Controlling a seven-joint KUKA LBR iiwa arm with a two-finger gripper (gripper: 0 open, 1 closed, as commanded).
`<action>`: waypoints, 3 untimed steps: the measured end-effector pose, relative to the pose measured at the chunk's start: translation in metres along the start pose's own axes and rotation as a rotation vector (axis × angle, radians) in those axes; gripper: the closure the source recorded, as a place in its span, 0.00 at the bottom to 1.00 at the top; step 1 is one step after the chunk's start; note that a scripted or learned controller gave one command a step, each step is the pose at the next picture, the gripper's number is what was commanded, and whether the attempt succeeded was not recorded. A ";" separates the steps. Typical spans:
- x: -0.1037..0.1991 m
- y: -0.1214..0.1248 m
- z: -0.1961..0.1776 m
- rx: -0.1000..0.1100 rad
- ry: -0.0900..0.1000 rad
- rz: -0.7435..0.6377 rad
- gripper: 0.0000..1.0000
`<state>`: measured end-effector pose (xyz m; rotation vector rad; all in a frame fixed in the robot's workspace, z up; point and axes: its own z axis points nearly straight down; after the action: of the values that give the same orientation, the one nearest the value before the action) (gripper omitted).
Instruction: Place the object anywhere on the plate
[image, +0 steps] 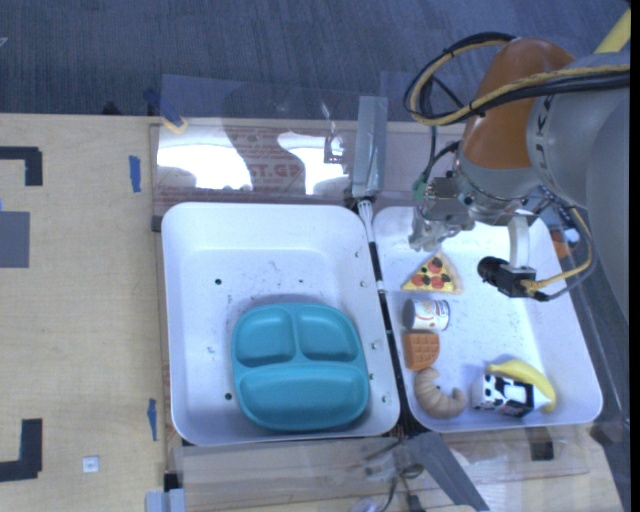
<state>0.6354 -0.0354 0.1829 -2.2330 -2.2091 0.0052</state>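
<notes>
- The claw (432, 235) hangs just above the pizza slice (433, 276), likely picking it; its spread cannot be told.
- The teal plate (298, 366) waits in the left bin (190, 240).

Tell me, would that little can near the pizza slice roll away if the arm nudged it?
Probably. The can lies on its side on the smooth white bin floor, so a nudge could roll it. The waffle just below might stop it. It looks small, likely a light toy.

No legible text or labels
</notes>
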 end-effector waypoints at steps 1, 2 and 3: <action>0.000 -0.050 0.000 0.001 0.003 -0.284 1.00; 0.104 -0.126 0.001 0.002 0.006 -0.284 1.00; 0.163 -0.158 0.021 0.003 0.003 -0.534 1.00</action>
<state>0.4790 0.1295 0.1625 -1.5681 -2.7158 0.0045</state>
